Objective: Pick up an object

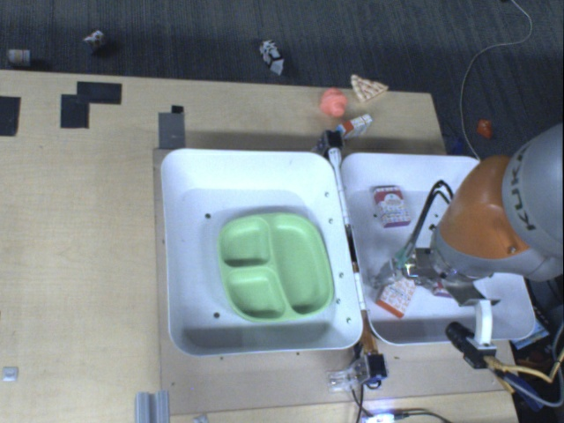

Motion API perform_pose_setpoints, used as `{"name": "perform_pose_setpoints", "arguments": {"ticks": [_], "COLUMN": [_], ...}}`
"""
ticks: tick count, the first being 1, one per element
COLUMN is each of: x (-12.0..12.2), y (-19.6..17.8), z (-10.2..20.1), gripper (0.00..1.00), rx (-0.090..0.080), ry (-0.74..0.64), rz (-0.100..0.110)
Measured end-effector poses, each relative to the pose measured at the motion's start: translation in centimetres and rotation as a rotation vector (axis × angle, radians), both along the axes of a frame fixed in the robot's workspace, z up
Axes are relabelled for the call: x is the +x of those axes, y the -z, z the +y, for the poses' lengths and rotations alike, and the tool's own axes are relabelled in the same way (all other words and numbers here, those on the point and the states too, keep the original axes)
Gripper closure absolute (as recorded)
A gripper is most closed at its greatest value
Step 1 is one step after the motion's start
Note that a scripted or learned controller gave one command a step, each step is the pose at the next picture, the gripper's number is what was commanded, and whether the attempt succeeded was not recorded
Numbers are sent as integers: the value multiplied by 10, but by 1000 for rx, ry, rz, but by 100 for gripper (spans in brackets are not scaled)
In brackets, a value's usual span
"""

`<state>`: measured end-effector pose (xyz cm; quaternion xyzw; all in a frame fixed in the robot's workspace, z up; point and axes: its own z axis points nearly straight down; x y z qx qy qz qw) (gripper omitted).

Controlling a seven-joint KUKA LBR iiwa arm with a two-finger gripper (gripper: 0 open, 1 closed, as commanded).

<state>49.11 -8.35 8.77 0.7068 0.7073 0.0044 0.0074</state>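
Observation:
A green divided plate (275, 265) lies in the left bin (189, 192). In the right bin (366, 179) a small red and white packet (390, 206) rests near the back. An orange and white packet (397, 297) lies tilted near the front left. My gripper (407, 270) is low in the right bin, just above and touching or nearly touching the orange and white packet. The grey and orange arm (485, 223) hides the bin's right part.
The ridge between the bins (345, 227) runs just left of the gripper. Behind the bins on the bench lie a pink ball (333, 102), a toy pizza slice (368, 87) and a small tube (354, 126). Small bits lie on the dark floor beyond.

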Motion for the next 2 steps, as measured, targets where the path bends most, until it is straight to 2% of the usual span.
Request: {"name": "perform_pose_setpoints", "arguments": {"ticks": [1, 2], "x": [2, -3], "y": [-11, -131], "z": [0, 37], "gripper": [100, 100], "rx": [0, 5], "ry": [-1, -4], "rz": [-4, 11]}}
